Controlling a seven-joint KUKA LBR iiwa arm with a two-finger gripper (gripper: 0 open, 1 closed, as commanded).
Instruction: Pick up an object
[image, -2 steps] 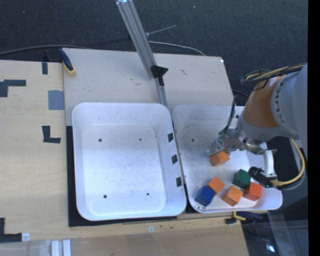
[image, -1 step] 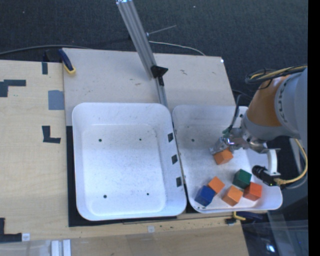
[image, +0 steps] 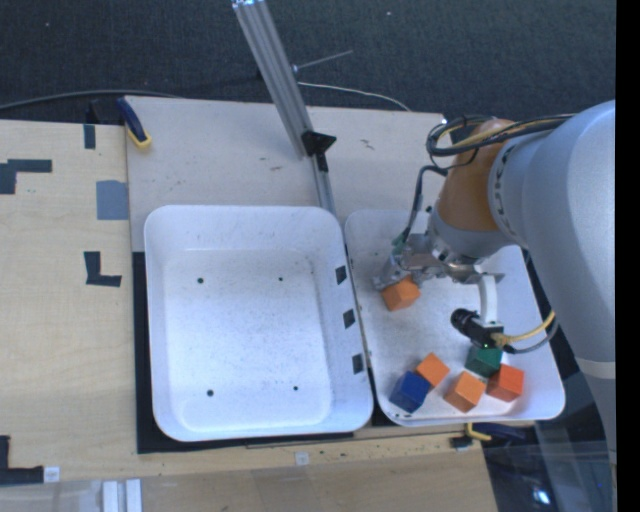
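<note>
In the right bin (image: 372, 228), my gripper (image: 405, 274) hangs low over the upper left part of the floor. An orange block (image: 401, 294) lies directly under its tip, touching or nearly touching it, and the wrist hides the block's top edge. Near the bin's front edge lie more blocks: an orange cube (image: 433, 368), a blue cube (image: 409, 391), another orange cube (image: 465, 390), a green cube (image: 486, 359) and a red-orange cube (image: 507, 381).
The left bin (image: 250, 320) stands beside the right one, their rims meeting in the middle. A slanted metal pole (image: 285, 85) rises from behind the bins. The arm's grey body (image: 560, 220) covers the right bin's right side.
</note>
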